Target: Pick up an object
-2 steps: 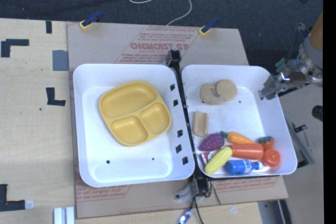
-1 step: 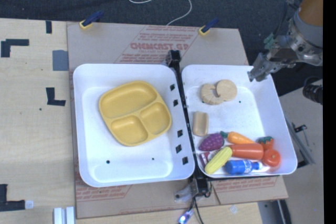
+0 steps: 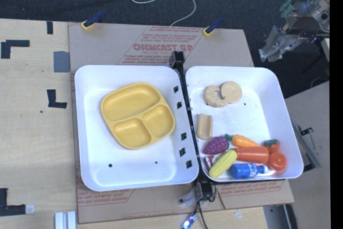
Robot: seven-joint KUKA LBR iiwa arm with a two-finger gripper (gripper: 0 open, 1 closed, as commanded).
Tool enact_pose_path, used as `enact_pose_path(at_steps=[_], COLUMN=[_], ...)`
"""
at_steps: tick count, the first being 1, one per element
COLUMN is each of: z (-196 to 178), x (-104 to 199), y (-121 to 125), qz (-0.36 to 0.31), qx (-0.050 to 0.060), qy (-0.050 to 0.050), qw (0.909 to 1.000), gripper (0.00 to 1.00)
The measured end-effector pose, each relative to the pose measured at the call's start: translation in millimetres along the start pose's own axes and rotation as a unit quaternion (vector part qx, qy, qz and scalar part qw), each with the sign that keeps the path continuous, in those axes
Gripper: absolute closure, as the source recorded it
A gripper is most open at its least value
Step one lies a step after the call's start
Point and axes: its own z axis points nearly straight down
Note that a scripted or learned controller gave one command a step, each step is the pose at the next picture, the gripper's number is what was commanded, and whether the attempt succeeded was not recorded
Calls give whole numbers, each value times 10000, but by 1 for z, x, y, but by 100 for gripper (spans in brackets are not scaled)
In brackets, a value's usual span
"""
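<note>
Up at the right edge of the camera view, the hand hangs off the worktop, outside both bins and well apart from the toys; whether it is wide or narrow cannot be told from this angle, and nothing shows between its tips. On the worktop, the left bin carries a yellow divided tray lying flat. Beside it, the right bin holds the toy food. Two tan biscuit pieces sit touching near its far side, and a tan bread piece lies by the divider. Along the near side crowd purple grapes, a carrot, a corn cob, an orange-red sausage, a tomato and a blue-and-white bottle.
</note>
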Motion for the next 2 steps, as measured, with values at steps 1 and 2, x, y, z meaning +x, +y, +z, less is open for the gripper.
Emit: enact_pose_path(at_steps=[1, 2], z=[56, 75], x=[-63, -104], y=[-44, -61], qz=[67, 55], qx=[94, 77], qy=[2, 0], qw=[9999, 10000], gripper=[100, 100])
